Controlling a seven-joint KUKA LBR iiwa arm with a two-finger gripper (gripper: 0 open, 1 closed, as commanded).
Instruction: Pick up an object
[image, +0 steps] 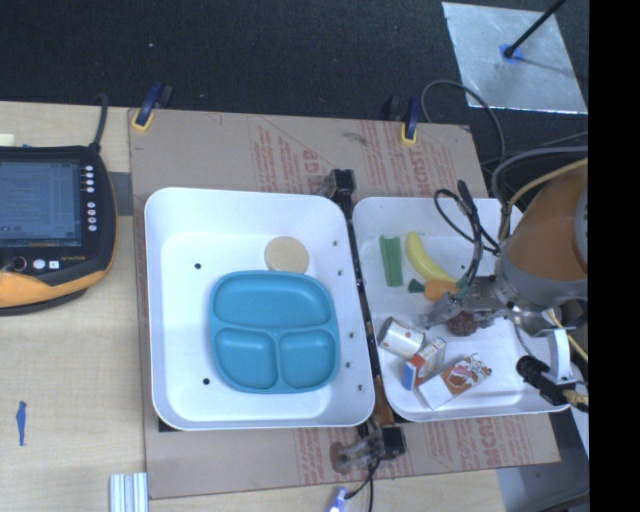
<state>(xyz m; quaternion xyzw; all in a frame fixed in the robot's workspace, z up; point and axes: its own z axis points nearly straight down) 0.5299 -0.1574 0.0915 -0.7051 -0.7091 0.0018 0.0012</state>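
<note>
The right bin (500, 405) holds a green stick (391, 261), a yellow banana (427, 260), a small orange piece (438, 290), a white can with a red band (401, 338), a small red, white and blue carton (424, 362) and a flat white packet with a red print (454, 380). My gripper (462, 312) hangs low over the middle of this bin, just right of the orange piece, with a dark brownish thing at its tip. The arm's orange band (550, 235) is at the right edge.
The left bin (170, 300) holds a blue three-compartment plate (273, 330) and a tan round disc (287, 254). A teach pendant (50, 225) lies on the bench at far left. Black cables (465, 215) loop over the right bin's back.
</note>
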